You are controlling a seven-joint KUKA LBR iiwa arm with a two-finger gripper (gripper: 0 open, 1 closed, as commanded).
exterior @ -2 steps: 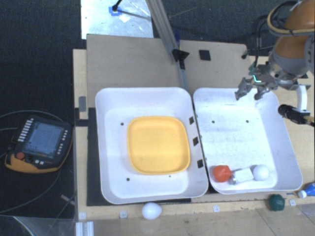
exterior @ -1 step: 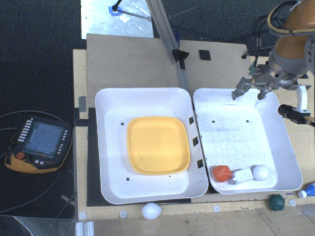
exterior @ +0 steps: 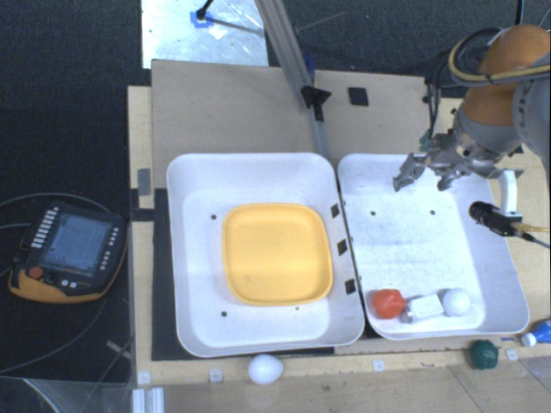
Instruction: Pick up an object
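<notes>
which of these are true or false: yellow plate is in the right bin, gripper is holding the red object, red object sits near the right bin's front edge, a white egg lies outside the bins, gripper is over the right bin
1. The yellow plate is in the right bin. False: it lies in the left bin.
2. The gripper holds the red object. False: that object lies on the bin floor, apart from the open gripper.
3. The red object sits near the right bin's front edge. True.
4. A white egg lies outside the bins. True.
5. The gripper is over the right bin. True.
</notes>
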